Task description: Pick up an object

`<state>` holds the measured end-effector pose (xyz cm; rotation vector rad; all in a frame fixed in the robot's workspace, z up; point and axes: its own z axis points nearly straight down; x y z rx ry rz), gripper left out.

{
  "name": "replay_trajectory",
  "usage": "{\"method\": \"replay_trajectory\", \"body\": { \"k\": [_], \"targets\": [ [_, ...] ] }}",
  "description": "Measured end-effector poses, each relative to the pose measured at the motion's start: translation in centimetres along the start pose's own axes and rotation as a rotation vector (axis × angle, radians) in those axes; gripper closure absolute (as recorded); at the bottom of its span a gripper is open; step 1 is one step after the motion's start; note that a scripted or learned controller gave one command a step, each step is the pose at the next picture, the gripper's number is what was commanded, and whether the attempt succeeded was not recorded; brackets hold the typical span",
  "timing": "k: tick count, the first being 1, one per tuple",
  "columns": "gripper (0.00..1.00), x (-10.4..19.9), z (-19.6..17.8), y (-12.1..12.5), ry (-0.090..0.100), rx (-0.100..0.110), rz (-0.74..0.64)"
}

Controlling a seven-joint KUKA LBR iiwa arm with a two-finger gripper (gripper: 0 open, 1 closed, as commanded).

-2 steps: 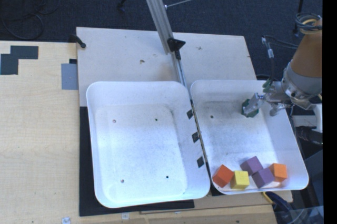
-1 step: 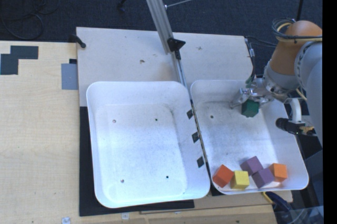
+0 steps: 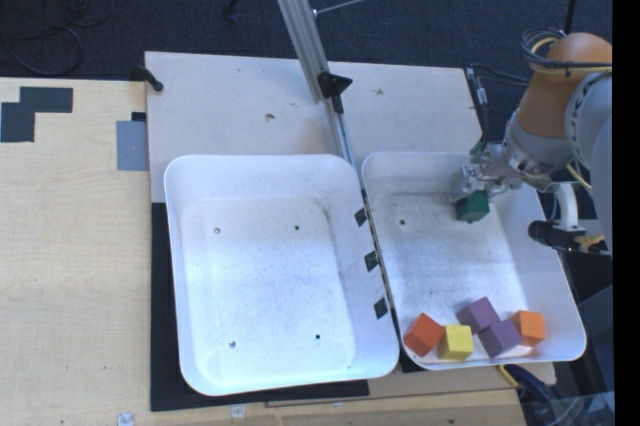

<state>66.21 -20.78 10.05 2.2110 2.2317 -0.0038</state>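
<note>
Here the gripper hangs over the right bin, pinching a green block between its fingers. No readable writing anywhere. Five blocks cluster near that bin's front edge.

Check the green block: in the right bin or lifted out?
Cannot tell. The green block sits right under the gripper, over the right bin; one slanted view doesn't show whether it touches the floor.
</note>
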Motion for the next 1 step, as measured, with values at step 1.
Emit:
{"method": "replay_trajectory", "body": {
  "k": [1],
  "targets": [
    [1.00,6.04,-13.01,-0.35,0.001,-0.008,0.005]
  ]
}}
